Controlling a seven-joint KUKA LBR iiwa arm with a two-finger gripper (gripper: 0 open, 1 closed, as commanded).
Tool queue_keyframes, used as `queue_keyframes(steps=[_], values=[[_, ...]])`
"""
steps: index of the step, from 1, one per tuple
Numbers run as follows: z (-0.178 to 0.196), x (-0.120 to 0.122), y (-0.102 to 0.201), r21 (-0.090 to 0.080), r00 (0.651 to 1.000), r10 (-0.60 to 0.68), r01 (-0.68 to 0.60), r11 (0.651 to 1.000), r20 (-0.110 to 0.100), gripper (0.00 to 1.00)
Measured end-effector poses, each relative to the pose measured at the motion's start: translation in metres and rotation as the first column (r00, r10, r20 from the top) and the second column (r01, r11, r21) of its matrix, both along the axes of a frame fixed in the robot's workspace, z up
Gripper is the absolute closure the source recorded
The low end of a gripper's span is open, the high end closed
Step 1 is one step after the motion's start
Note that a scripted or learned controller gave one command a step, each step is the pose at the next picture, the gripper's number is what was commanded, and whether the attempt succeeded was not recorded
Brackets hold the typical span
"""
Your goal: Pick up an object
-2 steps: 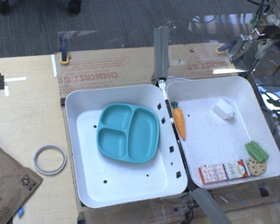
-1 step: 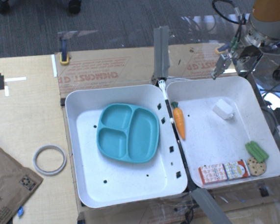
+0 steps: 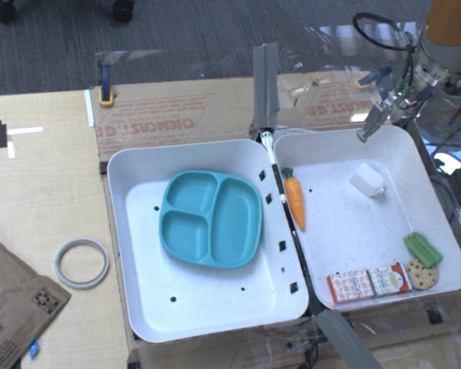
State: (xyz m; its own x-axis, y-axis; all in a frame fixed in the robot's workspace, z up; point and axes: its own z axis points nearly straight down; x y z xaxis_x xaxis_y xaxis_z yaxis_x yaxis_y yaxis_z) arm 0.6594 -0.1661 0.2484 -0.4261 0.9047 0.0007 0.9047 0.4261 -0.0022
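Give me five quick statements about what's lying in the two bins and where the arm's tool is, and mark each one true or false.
1. The teal divided plate lies in the left bin. True.
2. The toy carrot lies in the left bin beside the plate. False: it lies in the right bin, along its left wall.
3. The tool is at the far right corner of the right bin. True.
4. The white block sits against the red and white carton. False: they are well apart, the carton lying by the near wall.
5. The green toy rests on the plate. False: it lies in the right bin, next to the cookie.
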Motion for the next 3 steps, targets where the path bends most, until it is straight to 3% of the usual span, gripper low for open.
queue_keyframes(steps=[1,2,3], values=[[0.004,0.001,-0.049,-0.001,0.974,0.226,-0.226,0.974,0.004,0.00],[-0.024,-0.002,-0.054,0.000,0.946,0.325,-0.325,0.946,0.002,0.00],[-0.006,-0.004,-0.055,-0.003,0.884,0.467,-0.467,0.884,0.005,0.00]])
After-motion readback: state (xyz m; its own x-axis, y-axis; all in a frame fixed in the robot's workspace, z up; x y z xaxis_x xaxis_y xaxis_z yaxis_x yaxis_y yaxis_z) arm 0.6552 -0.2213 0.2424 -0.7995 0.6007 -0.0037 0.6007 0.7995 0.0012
